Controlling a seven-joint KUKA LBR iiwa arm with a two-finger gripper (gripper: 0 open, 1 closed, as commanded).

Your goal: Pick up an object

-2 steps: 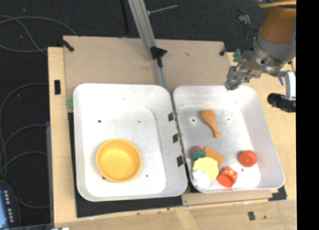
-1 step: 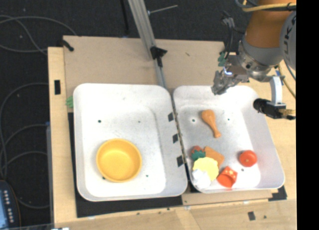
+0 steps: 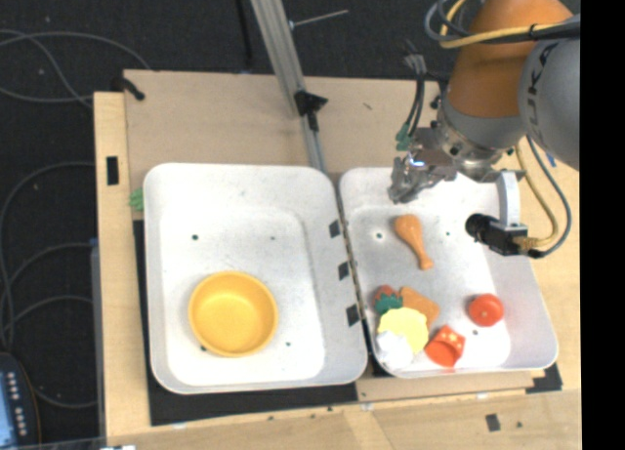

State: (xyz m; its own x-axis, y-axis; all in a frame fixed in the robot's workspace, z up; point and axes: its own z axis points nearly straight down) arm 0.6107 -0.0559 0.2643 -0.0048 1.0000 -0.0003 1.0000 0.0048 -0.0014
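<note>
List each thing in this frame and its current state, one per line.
hand: above the right bin's far end, holding nothing visible
drumstick: lying flat, just below the hand
yellow bowl: upright in the left bin
tomato: resting alone in the right bin
toy pile: clustered at the near corner

No text, label, number or sign is legible anywhere.

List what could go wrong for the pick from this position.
1. The pincer hovers near the right bin's far rim, just above the drumstick; a straight descent might land beside it or catch the rim.
2. The drumstick is slim and lies slanted, so it could slip or roll out of a grip.
3. The remaining toys sit crowded in the near corner, touching each other; a grab there could push neighbours or take two.
</note>
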